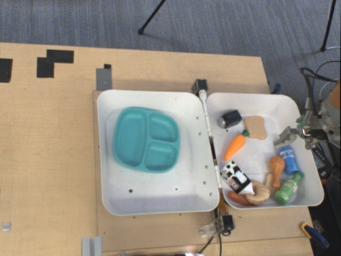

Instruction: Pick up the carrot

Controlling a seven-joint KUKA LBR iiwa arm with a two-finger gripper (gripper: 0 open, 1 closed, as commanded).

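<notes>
The carrot (233,147) is orange with a green top and lies tilted in the left half of the right bin (266,101), close to the divider. It rests free, with nothing touching it. My gripper (296,134) hangs over the right edge of that bin, well to the right of the carrot and slightly above it in the view. It is open with nothing between its fingers.
Around the carrot lie a black block (230,118), a tan slice (256,127), a cow-patterned carton (236,176), a sausage (241,198), a drumstick (275,168), a blue bottle (288,159) and a green bottle (287,190). The left bin (122,196) holds a teal divided plate (145,138).
</notes>
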